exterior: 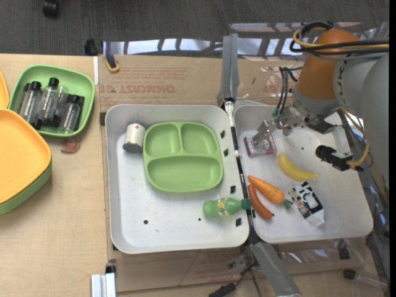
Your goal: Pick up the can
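orange plates (21,159) cut off at left edge, claw (265,133) fingers unclear

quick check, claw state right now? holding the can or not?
Claw: over the right bin, above a small pinkish item; open or shut cannot be told.
Can: lying in the left bin beside the green tray, not held.

The can (133,137) lies at nine o'clock in the left bin (117,221), hard against the green tray (183,155) on its three o'clock side. Bare floor lies open for me at its six o'clock.
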Action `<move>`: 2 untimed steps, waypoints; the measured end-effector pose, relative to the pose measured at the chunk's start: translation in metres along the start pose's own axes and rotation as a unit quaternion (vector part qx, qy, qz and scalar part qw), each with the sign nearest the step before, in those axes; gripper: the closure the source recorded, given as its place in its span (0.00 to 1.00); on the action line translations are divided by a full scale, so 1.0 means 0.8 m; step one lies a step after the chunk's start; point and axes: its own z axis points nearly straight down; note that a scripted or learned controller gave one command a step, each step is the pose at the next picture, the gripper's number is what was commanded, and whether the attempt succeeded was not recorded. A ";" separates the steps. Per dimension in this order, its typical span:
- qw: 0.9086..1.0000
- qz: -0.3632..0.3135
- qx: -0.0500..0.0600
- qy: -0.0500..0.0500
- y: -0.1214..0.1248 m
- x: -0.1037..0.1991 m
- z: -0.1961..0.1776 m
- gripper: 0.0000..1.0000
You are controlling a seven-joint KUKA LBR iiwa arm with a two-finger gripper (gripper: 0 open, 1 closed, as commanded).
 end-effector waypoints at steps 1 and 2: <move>0.997 0.074 0.005 0.002 -0.065 0.014 -0.093 0.00; 0.998 0.063 0.005 0.001 -0.032 0.011 -0.016 0.00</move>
